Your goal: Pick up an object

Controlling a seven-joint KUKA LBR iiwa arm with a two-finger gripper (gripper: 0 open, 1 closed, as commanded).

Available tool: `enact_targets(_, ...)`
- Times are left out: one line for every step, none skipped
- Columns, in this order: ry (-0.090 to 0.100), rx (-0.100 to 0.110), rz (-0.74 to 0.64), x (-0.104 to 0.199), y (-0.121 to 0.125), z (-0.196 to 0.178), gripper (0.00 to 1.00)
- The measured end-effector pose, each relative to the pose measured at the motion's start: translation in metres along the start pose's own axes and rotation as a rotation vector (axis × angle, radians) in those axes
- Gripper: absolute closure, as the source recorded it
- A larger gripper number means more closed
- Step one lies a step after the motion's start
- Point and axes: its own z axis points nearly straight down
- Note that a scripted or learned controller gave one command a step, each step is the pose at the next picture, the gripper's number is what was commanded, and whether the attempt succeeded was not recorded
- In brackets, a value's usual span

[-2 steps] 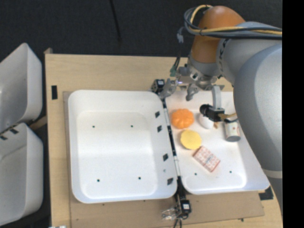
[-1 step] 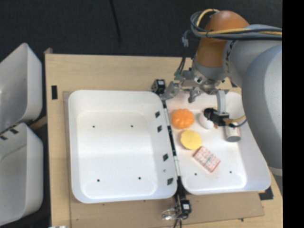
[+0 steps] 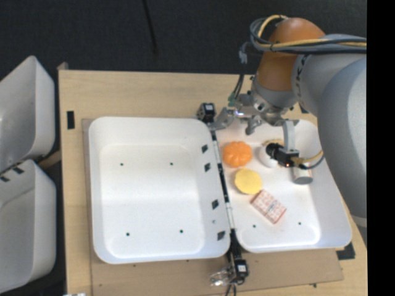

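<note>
Nothing picked up yet.
We see the gripper [image 3: 256, 123] above the right bin [image 3: 321, 227], its grip state unclear; orange ball [image 3: 237, 153], yellow disc [image 3: 248, 181] and patterned block [image 3: 268, 206] lie loose.

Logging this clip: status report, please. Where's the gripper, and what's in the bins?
Gripper at right bin's far edge, nothing seen held. Orange object, yellow disc, pink patterned block loose in right bin. Nothing blocking them.

left bin [image 3: 148, 184] open, right bin [image 3: 308, 227] cluttered
</note>
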Motion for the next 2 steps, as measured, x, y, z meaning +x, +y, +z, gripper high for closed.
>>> enact_targets(0.027,-0.002,-0.009,0.015,0.003,-0.01,1.0)
enact_targets(-0.024,0.032,0.017,-0.043,-0.067,-0.05,1.0)
